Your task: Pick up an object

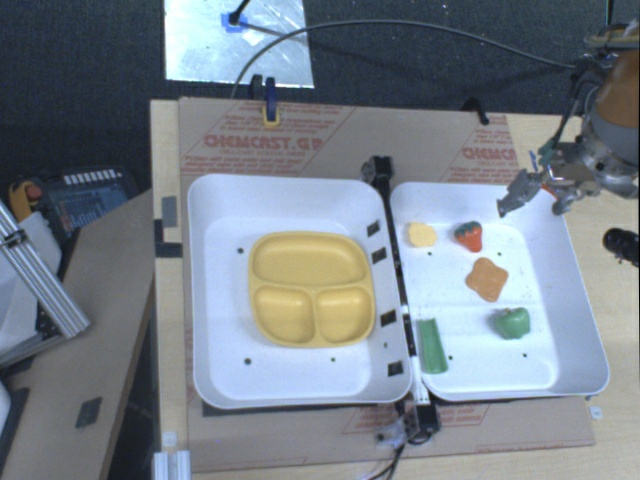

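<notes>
Pincer (540, 190) hangs over the far right corner of the right bin (570, 268), fingers spread apart, nothing between them; the arm (612, 118) above it is cut off at the frame's right edge.

Nearest in the right bin: a green stick (431, 345) against the left wall, a green pepper-like piece (512, 322) toward the right. Then an orange lump (486, 279). Farther: a small yellow piece (422, 235) and a red piece with green top (469, 235), too small to identify.

Left bin (215, 268) holds a yellow divided tray (308, 287).

Beyond the worktop (330, 133), a foil sheet (238, 28) on dark floor.
</notes>
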`<action>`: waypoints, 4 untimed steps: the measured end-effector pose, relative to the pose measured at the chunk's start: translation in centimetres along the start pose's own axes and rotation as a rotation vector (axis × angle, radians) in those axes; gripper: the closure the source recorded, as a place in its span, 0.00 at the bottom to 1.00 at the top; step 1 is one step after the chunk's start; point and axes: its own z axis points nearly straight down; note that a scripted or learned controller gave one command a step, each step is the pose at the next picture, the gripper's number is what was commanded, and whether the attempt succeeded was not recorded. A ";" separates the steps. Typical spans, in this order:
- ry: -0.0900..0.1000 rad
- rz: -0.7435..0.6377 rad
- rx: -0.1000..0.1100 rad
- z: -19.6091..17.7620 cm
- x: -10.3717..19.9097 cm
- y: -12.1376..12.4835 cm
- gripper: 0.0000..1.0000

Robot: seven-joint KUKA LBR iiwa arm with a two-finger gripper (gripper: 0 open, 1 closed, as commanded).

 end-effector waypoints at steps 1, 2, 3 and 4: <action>-0.002 -0.002 -0.011 -0.7 0.0 0.2 0.00; -0.001 0.000 -0.006 5.5 -0.2 0.0 0.00; -0.001 -0.001 -0.006 11.8 -0.4 0.2 0.00; 0.000 -0.001 -0.006 18.0 0.1 0.1 0.00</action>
